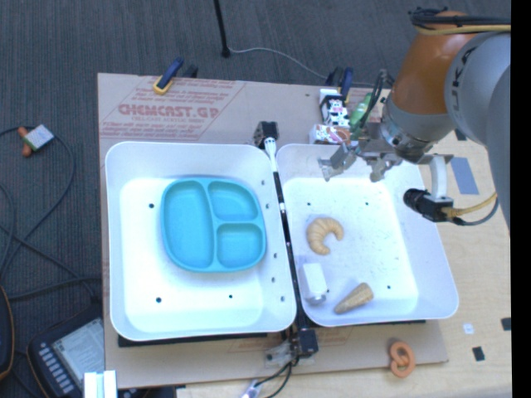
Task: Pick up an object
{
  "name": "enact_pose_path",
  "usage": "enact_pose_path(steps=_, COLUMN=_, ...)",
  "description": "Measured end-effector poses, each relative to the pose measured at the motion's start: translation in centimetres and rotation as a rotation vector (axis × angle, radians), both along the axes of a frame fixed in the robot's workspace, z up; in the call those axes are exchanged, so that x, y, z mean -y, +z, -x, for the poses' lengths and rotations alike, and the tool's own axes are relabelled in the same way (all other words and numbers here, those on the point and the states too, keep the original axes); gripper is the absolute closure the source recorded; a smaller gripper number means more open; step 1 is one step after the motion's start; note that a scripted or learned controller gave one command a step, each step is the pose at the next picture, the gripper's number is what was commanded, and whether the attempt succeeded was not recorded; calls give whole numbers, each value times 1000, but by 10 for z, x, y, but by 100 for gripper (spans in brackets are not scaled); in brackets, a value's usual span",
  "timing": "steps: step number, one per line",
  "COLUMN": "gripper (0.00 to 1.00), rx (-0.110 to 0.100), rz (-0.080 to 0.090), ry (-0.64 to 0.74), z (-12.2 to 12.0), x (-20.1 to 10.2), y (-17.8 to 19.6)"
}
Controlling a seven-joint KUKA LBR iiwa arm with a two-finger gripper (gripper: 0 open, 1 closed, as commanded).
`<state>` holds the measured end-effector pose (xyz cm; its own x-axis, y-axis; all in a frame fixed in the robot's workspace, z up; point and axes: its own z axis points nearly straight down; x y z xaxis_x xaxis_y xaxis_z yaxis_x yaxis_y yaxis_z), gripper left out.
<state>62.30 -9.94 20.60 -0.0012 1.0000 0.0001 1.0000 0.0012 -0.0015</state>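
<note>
In the right bin (431,280) lie a tan croissant (323,234), a small white block (314,279) and a tan cone-shaped piece (354,298). My gripper (357,166) hangs over the bin's far edge, above and to the right of the croissant. Its two grey fingers (334,166) stand apart, and nothing is between them. The left bin (124,247) holds a blue divided plate (212,225).
A black clamp (266,133) sits at the far end of the divider between the bins. A small printed box (333,119) lies behind the right bin. An orange pretzel-shaped toy (401,358) rests on the board in front of the right bin. Cables trail on the floor at left.
</note>
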Motion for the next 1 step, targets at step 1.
enact_pose_path(steps=1, gripper=0, rx=-1, rz=1, ry=-3, z=77, x=25, y=-26)
